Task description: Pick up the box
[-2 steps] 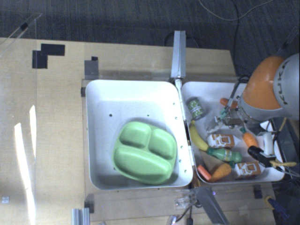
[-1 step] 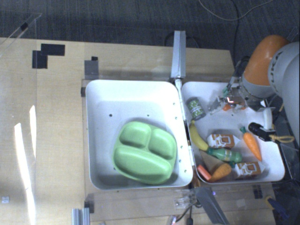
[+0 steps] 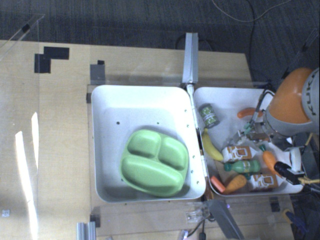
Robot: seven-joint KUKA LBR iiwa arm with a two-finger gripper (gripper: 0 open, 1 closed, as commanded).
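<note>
Two small brown-and-white boxes lie in the right bin (image 3: 227,100). One box (image 3: 236,153) rests near the bin's middle beside a banana, and the other box (image 3: 263,182) sits at the front right. The grey arm with its orange band (image 3: 290,101) reaches in from the right. My gripper (image 3: 254,133) hangs low over the bin's middle, just above and behind the nearer box. No box shows in its grasp.
The right bin also holds a green can (image 3: 209,115), a banana (image 3: 211,148), a green bottle (image 3: 242,166), carrots (image 3: 235,184) and an orange piece (image 3: 246,113). A green divided tray (image 3: 155,161) lies in the left bin (image 3: 107,134). A metal divider (image 3: 190,59) stands behind the bins.
</note>
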